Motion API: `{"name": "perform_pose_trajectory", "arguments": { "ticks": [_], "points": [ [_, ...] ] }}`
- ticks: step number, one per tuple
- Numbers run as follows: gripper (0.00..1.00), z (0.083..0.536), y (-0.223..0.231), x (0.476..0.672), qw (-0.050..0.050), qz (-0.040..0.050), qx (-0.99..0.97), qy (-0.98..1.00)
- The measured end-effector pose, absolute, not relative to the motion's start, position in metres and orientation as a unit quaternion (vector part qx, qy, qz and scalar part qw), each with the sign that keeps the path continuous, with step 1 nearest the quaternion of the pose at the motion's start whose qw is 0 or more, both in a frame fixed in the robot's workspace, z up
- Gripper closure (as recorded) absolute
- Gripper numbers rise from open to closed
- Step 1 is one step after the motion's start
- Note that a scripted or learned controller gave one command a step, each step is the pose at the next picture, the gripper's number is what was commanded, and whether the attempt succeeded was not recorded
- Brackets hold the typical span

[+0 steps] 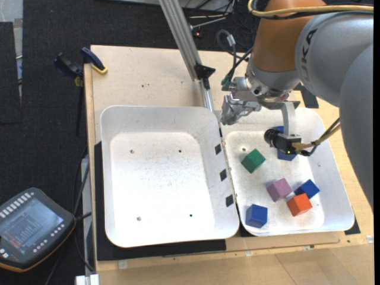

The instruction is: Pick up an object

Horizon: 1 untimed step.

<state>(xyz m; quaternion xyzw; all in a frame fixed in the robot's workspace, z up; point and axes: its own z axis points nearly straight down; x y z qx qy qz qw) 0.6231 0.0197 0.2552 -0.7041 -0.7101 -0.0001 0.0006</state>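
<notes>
Several small cubes lie in the right bin: a green one towards the middle, a purple one, a blue one beside an orange one, and another blue one near the front rim. My gripper hangs over the far left corner of that bin, up and to the left of the green cube and apart from every cube. I see nothing in it. A black fitting on the arm partly hides a small blue piece.
The left bin lies beside the right one, their rims meeting at the middle. A slanted metal post rises behind the bins. A blue and yellow clamp grips the bench's far left edge. A control pendant lies at front left.
</notes>
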Motion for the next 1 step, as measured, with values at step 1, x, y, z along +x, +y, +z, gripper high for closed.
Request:
{"name": "perform_pose_trajectory", "arguments": {
  "ticks": [1],
  "points": [
    [1.00,0.2340,0.0643,0.6486,0.000,-0.0005,-0.704,-0.710]
  ]
}}
